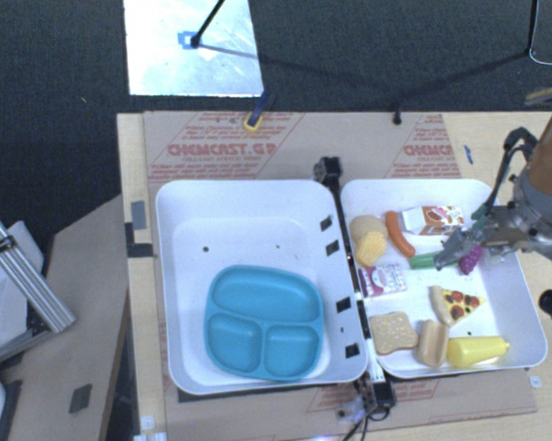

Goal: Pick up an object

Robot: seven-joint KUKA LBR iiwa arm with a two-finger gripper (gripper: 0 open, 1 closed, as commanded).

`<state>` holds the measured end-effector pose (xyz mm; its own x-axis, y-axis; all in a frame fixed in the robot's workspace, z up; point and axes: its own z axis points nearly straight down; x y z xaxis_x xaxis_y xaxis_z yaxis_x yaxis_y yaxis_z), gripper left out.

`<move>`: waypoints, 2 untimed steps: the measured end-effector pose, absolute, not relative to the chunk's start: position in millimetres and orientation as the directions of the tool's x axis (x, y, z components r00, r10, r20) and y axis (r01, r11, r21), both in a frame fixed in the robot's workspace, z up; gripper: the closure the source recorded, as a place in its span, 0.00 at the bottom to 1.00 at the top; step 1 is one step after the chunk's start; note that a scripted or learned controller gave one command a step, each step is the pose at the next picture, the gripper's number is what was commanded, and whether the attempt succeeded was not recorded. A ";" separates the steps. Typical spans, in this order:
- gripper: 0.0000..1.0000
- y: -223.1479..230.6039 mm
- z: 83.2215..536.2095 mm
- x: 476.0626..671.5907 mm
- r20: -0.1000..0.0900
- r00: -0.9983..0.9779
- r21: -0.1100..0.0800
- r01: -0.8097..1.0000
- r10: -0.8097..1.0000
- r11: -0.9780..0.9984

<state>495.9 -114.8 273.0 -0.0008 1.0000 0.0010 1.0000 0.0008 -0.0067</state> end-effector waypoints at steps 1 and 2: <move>0.00 -114.7 277.1 497.5 0.000 -0.003 0.002 1.000 1.000 0.003; 0.00 -110.9 235.0 496.5 0.001 -0.002 -0.001 1.000 1.000 0.002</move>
